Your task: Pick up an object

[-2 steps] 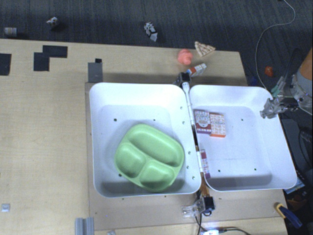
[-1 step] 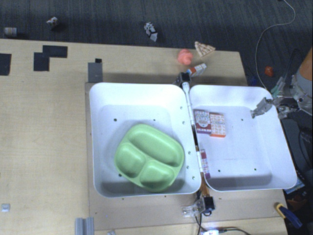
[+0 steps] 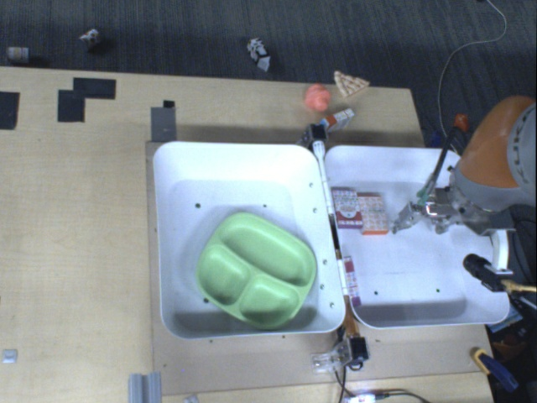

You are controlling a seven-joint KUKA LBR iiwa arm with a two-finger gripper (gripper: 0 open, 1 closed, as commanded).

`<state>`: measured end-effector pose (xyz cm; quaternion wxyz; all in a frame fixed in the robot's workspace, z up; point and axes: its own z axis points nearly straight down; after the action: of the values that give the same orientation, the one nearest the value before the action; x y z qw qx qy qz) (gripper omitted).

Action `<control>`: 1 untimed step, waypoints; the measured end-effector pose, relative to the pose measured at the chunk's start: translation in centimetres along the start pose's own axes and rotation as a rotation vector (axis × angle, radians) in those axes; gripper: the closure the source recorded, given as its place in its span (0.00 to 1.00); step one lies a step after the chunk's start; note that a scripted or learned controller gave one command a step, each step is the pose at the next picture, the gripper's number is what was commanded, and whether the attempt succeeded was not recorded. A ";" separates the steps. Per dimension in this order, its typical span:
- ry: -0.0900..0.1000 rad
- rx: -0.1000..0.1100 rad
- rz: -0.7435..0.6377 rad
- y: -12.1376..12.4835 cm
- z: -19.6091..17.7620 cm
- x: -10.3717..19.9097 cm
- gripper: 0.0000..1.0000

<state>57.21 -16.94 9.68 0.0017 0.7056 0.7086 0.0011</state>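
Beside card (image 3: 359, 211), fingers (image 3: 413, 217), right bin (image 3: 436, 300)

No text legible anywhere, printed red-and-white card (image 3: 359, 211) in the right bin (image 3: 436, 305), print too small to be read, no brands or numbers made out

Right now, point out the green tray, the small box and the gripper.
green tray (image 3: 256, 269), camera view, centre divider.
small box (image 3: 359, 211), camera view, top face.
gripper (image 3: 409, 217), camera view, at the fingertips.
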 end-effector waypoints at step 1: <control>-0.002 -0.005 0.002 -4.1 1.0 3.9 0.00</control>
<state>53.06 -13.02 8.68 0.0039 0.7063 0.7079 0.0022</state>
